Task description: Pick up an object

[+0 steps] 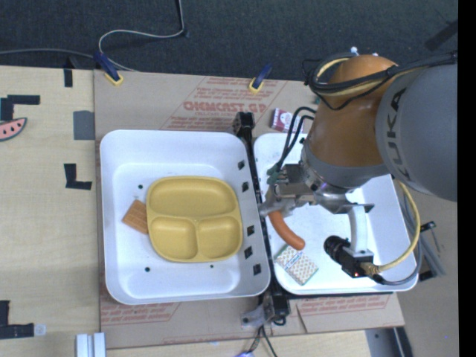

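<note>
Left bin (119,199): 1 yellow divided tray (195,218), 1 tan wafer (136,216) tucked under its left edge. Right bin (387,199): 1 hot dog (286,230), 1 checkered packet (297,265). Gripper (279,203) directly above hot dog's upper end; finger spread impossible to tell.

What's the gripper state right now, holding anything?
Gripper: cannot tell whether open or closed; the arm's bulk hides it. It sits low in the right bin, right at the upper end of the toy hot dog; no grasp visible.
</note>
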You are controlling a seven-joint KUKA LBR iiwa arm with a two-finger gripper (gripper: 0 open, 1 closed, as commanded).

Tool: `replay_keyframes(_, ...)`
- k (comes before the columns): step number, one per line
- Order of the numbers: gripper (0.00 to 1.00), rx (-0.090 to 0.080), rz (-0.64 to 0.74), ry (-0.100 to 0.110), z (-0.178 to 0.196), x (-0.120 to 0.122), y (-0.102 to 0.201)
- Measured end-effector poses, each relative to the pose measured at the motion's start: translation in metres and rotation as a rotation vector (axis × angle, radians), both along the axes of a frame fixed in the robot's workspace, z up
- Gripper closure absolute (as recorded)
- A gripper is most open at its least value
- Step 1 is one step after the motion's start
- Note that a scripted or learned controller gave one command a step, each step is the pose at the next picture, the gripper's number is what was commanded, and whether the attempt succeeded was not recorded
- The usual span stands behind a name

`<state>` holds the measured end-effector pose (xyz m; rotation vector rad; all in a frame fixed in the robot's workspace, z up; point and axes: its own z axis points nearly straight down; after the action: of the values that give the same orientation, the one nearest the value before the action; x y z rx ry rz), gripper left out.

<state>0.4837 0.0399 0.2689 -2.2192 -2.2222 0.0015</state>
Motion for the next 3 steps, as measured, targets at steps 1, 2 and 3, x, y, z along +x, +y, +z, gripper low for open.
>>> replay_keyframes(1,1.0,-0.001,-0.001,0.0,-0.004,0.0,0.003)
replay_keyframes(2,1.0,-0.001,-0.001,0.0,-0.005,0.0,0.015)
replay_keyframes(3,1.0,-0.001,-0.001,0.001,-0.005,0.003,0.025)
